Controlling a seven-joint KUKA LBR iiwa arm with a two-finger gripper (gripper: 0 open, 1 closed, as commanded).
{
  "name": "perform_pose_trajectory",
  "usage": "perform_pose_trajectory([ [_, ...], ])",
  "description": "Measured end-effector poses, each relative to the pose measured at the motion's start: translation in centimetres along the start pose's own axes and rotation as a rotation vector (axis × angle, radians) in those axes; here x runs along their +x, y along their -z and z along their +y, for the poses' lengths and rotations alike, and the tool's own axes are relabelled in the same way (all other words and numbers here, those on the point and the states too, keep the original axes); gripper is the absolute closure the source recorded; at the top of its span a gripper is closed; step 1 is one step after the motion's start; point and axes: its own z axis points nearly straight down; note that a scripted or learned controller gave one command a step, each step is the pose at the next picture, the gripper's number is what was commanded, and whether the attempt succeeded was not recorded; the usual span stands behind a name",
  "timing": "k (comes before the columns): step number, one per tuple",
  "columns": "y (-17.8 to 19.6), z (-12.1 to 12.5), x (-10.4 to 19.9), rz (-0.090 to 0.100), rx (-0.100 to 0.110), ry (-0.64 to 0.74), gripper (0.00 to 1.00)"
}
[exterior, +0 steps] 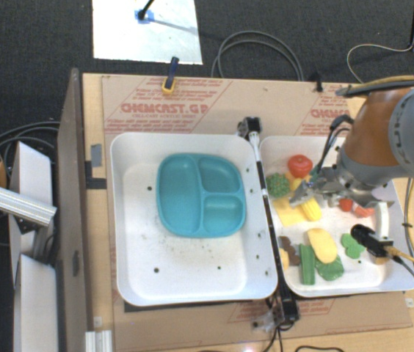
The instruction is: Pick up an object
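Observation:
My gripper (307, 193) hangs low over the middle of the right bin (392, 283), reaching in from the right. Directly beneath and beside it lie a yellow corn piece (312, 210) and a flat yellow piece (288, 215). A green broccoli (277, 185) sits just to its left and a red tomato (299, 165) just behind it. A small red piece (346, 205) shows under the wrist. Nothing can be seen held in the gripper.
Toward the front of the right bin lie a yellow oval piece (323, 245), a green stick (307, 263), other green pieces (331, 270) and a small brown piece (286, 249). The left bin (137, 270) holds a teal divided plate (200, 196).

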Motion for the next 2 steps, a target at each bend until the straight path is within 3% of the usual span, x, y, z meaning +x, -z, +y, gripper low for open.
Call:
perform_pose_trajectory([
  [1,1.5,0.3,-0.3,-0.004,-0.012,-0.002,1.0],
  [2,8.7,-0.7,7.2,-0.001,-0.017,0.005,1.0],
])
